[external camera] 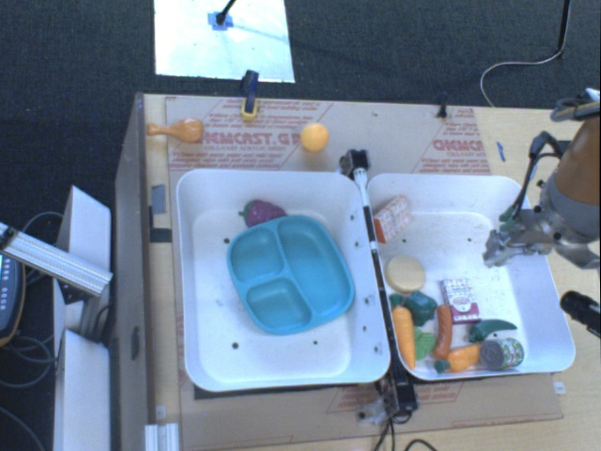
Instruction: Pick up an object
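The gripper (505, 249) is seen over the right bin (554, 332), at its right wall; whether it is open or closed cannot be told. Left of the gripper, a red-and-white carton (459, 301) lies on the bin floor, well apart. A carrot (404, 335) lies further left of the carton.

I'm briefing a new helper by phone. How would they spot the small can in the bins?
Look in the right bin, down at its near right corner. The can lies there on its side beside a dark green vegetable; it alone is a metallic cylinder with a green label.
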### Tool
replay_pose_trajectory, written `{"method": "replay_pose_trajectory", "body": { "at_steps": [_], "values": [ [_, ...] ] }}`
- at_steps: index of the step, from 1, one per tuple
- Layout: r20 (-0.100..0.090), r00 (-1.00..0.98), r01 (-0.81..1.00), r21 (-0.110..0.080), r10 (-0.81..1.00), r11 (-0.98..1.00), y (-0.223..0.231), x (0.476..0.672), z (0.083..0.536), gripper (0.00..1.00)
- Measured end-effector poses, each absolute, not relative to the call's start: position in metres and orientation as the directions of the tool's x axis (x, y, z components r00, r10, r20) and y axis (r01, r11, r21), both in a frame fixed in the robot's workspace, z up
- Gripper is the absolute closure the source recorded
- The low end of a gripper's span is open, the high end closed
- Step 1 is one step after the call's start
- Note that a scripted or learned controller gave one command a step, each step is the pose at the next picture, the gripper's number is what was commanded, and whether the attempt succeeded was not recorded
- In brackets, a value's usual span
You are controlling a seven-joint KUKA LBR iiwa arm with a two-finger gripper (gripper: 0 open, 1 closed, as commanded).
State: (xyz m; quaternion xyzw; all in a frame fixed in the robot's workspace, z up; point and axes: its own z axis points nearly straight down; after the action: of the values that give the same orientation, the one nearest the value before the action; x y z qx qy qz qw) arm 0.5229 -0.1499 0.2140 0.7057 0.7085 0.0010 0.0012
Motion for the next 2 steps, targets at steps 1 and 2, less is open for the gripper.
{"method": "replay_pose_trajectory", "body": {
  "at_steps": [1,2],
  "values": [
    [0.001,-0.003,1.0,0.001,1.0,0.003,-0.073,0.501,0.201,1.0],
    [0.0,-0.001,1.0,0.002,1.0,0.001,-0.093,0.505,0.196,1.0]
  ]
}}
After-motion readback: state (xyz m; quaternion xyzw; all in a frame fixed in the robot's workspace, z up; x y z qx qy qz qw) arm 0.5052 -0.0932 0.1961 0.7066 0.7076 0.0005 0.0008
